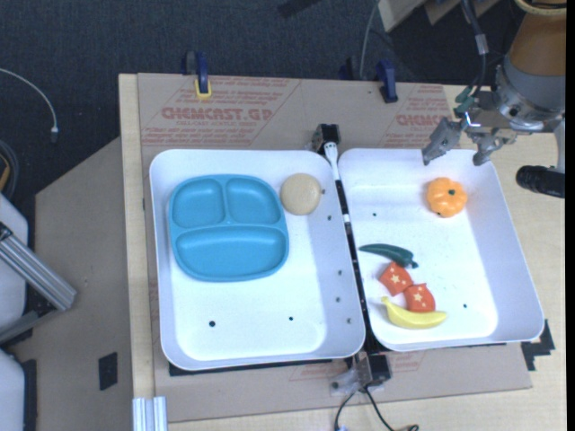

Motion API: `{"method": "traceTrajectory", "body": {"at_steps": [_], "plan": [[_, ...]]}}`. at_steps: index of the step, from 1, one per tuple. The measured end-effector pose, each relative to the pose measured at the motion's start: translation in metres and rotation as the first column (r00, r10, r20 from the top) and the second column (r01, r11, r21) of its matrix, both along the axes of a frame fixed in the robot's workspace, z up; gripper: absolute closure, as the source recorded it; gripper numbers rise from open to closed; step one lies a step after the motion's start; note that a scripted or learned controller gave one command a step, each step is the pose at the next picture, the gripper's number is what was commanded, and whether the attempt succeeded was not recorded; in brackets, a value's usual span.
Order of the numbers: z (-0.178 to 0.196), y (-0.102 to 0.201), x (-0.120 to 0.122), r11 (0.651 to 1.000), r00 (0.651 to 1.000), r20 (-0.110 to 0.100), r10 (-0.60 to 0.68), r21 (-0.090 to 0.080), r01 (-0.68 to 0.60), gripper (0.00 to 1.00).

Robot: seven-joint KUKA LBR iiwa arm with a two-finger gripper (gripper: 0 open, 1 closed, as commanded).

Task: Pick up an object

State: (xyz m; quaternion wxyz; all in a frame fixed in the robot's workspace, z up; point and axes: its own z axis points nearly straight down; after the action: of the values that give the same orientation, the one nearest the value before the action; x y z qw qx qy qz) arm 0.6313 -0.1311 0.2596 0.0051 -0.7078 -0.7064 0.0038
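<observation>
Grey arm, orange band

Red "CHEMCAST GP" print on the brown board (repeated, partly cut off, further right)

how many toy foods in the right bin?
4: orange pumpkin near the far end; green pepper, red strawberry and yellow banana clustered nearer the front.
</observation>
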Motion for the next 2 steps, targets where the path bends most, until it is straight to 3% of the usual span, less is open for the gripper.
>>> {"method": "traceTrajectory", "body": {"at_steps": [1, 2], "plan": [[0.007, 0.000, 0.002, 1.000, 1.000, 0.012, 0.002, -0.002, -0.002, 0.00], [-0.036, 0.004, 0.000, 1.000, 1.000, 0.006, 0.003, -0.001, -0.003, 0.00]]}}
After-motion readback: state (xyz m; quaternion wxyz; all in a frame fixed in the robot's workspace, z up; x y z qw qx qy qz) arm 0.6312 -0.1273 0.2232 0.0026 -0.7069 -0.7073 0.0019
